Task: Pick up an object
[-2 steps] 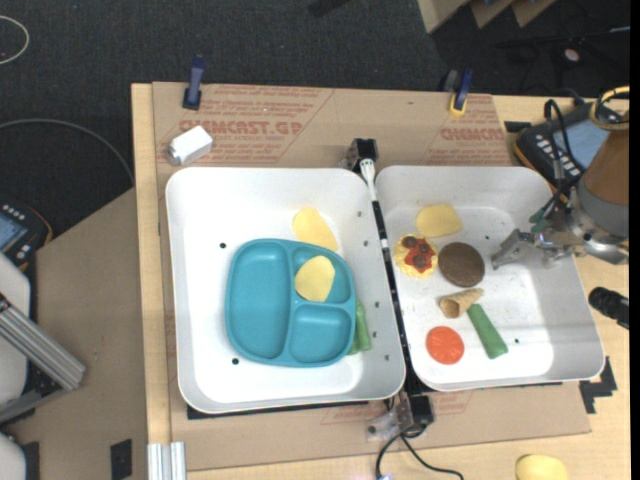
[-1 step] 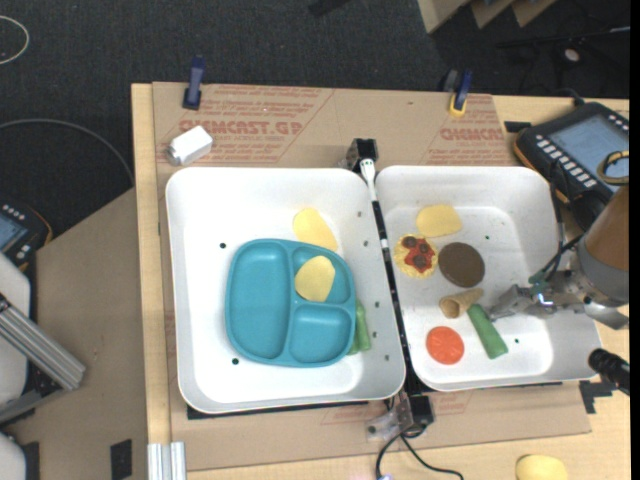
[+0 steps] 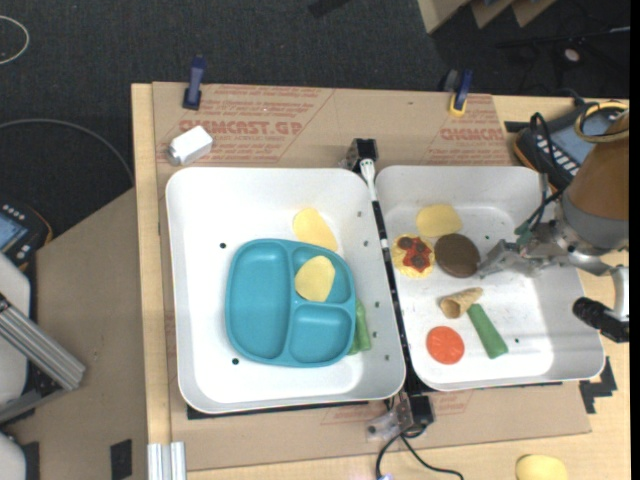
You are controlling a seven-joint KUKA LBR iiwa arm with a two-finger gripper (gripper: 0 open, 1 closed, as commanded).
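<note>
My gripper (image 3: 502,253) reaches in from the right over the right bin (image 3: 520,180), low and pointing left. Its tip lies just right of a brown disc (image 3: 458,254), close to it or touching it. Around the disc lie a yellow disc (image 3: 438,220), a red and yellow piece (image 3: 413,254), a tan wedge (image 3: 460,302), a green stick (image 3: 487,330) and an orange-red disc (image 3: 445,344). Nothing is lifted off the bin floor.
The left bin (image 3: 200,203) bears a blue divided tray (image 3: 265,303) with a yellow piece (image 3: 315,278) in one compartment. Another yellow piece (image 3: 314,228) lies behind the tray, and a green piece (image 3: 361,328) sits at its right edge. Cables and gear crowd the bench's right side (image 3: 550,148).
</note>
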